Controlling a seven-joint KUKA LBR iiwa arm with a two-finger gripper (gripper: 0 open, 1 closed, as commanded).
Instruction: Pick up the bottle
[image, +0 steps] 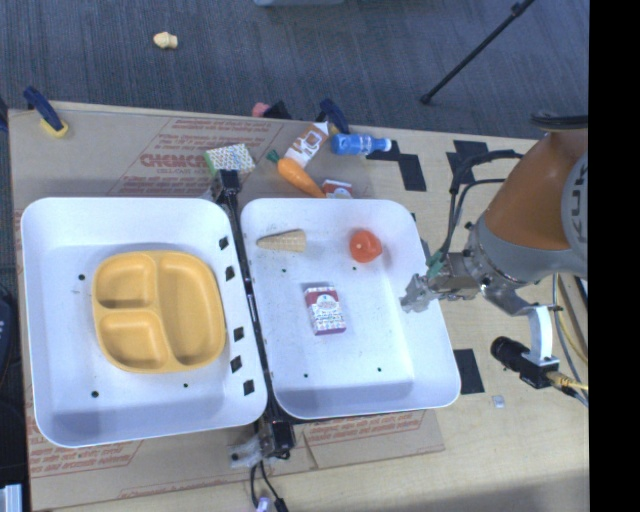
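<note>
Two bottles lie on the cardboard behind the right bin (430, 345). One is a small blue bottle (356, 145) on its side, the other a white bottle with an orange label (307, 144) lying aslant just left of it. My gripper (419, 295) hangs over the right bin's right rim, well in front of both bottles and apart from them. Nothing shows in its grasp.
In the right bin lie a tan cone (282, 240), a red-orange round object (365, 245) and a red-and-white packet (324, 308). The left bin (40, 300) holds a yellow divided plate (158, 308). An orange carrot (298, 177) and a green patterned block (229, 158) lie near the bottles.
</note>
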